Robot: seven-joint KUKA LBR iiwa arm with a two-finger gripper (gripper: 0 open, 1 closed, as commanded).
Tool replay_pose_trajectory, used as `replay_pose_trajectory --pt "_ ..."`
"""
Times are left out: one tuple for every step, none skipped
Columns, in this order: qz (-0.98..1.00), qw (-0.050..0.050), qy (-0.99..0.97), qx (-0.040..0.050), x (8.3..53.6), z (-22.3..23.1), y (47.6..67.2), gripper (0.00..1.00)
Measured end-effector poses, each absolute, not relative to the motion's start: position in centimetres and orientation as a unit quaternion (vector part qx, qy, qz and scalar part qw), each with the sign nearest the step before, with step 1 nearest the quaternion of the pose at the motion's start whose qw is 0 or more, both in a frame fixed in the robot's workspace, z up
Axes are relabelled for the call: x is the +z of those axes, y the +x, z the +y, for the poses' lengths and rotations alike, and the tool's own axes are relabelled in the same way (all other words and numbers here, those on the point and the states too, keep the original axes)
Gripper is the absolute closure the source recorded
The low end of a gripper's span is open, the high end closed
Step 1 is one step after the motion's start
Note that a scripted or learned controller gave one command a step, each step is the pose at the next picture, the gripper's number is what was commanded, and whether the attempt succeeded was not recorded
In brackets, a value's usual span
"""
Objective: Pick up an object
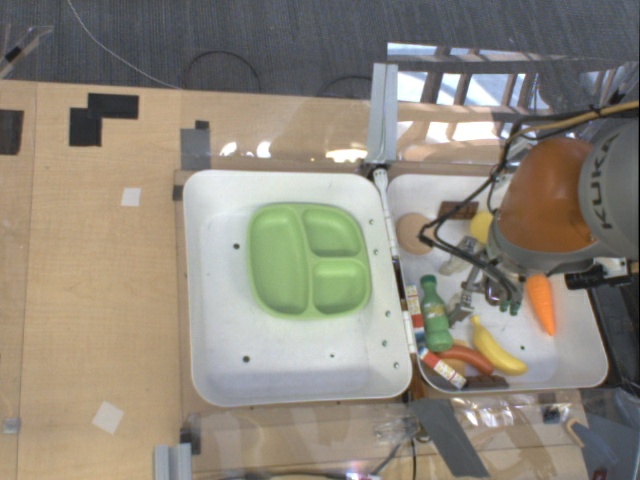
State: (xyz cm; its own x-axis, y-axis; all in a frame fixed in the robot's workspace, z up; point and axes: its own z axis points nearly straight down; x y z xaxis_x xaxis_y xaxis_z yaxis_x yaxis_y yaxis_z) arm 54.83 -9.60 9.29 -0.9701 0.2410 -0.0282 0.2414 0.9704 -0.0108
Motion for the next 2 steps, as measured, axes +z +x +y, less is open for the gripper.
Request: replay_pose_trajectory --pt "0.99 0.014 0.137 -0.0038 9.3 -10.0 53.2 0.0" --pt "0.964 0.006 0.265 0.001 9.0 -12.9 59.8 0.0"
